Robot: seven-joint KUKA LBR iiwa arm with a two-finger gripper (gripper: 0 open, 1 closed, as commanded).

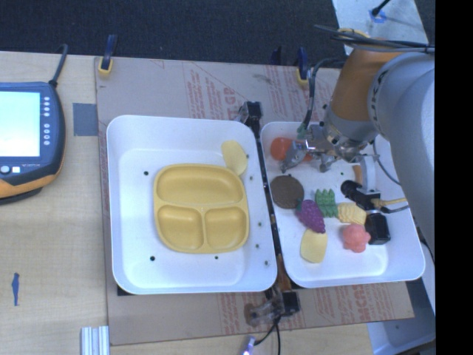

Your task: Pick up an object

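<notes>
The robot's gripper (pixel 319 156) is hovering low in the right bin (pixel 403 268) beside an orange ball (pixel 280 148), jaw state impossible to tell, likely approaching a grasp, needing to center and close next.

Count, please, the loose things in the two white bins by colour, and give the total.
Yellow: 4 (tray, piece beside tray, corn, lemon-like piece)
Orange: 1
Brown: 1
Purple: 1
Green: 1
Pink: 1
Total: 9
</notes>
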